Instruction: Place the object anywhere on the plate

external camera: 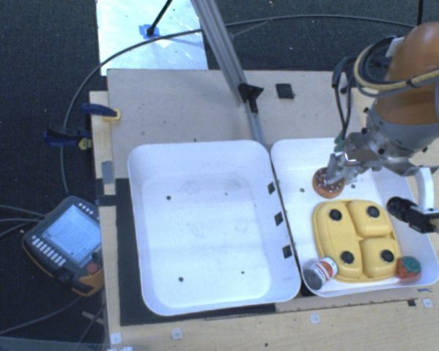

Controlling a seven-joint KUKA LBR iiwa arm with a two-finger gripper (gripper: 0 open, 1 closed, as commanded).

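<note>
A yellow plate [327, 235] with several compartments lies in the right bin [296, 167], toward its front. Just behind the plate's far left corner a small round brown object [323, 185], like a chocolate doughnut, rests on the bin floor. My gripper [338, 174] hangs directly over the brown object's right side, low and close to it, and hides part of it. The grey arm with its orange band [411, 58] reaches in from the upper right.
A small red and white can [320, 271] lies on its side at the plate's front left corner. A red strawberry-like item [409, 267] sits at the front right corner of the right bin. The left bin [200, 223] adjoins it. A black fixture [408, 212] juts in at the right.
</note>
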